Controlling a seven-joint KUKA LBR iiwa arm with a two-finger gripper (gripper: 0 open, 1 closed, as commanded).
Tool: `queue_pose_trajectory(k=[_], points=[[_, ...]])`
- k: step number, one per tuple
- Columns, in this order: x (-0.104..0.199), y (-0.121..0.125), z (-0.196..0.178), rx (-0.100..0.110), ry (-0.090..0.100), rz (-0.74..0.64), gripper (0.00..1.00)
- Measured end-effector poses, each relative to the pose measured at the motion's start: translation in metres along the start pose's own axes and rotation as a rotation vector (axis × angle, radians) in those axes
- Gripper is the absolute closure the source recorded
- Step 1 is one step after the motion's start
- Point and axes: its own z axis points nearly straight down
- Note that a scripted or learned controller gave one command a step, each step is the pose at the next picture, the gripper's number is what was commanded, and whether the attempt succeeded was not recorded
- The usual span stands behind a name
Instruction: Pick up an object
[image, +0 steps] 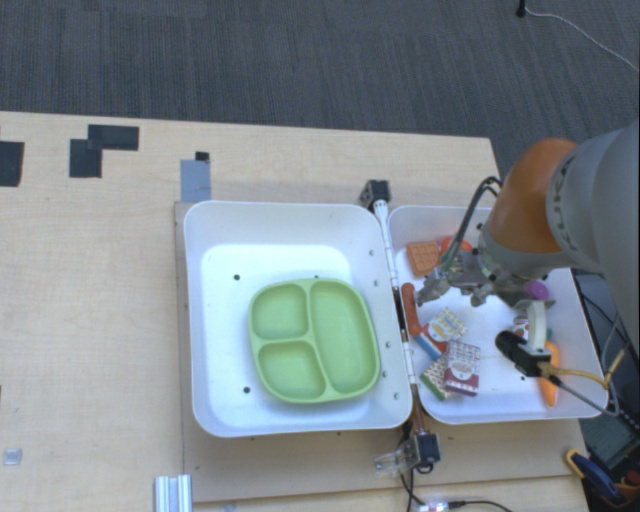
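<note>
Surface (100, 300) of pale wood carries two white bins. Green plate (315, 340) with three wells lies flat in the left bin (215, 240), well left of the gripper (458, 288). The right bin (500, 400) holds the clutter: a red stick (408, 305) by its left wall, an orange square (425, 255) up-left of the gripper, printed packets (455, 350) just below it. The gripper hangs over these; open or closed, I cannot tell. A purple piece (540, 291) lies right of it, under the arm (580, 200)
</note>
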Motion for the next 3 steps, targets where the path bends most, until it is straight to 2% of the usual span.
queue_pose_trajectory(k=[1,2,3], points=[[-0.007,-0.084,0.014,-0.004,-0.004,0.007,0.0],[-0.006,-0.082,0.004,-0.009,-0.004,0.005,1.0],[-0.006,-0.082,0.004,-0.008,-0.003,0.005,0.0]])
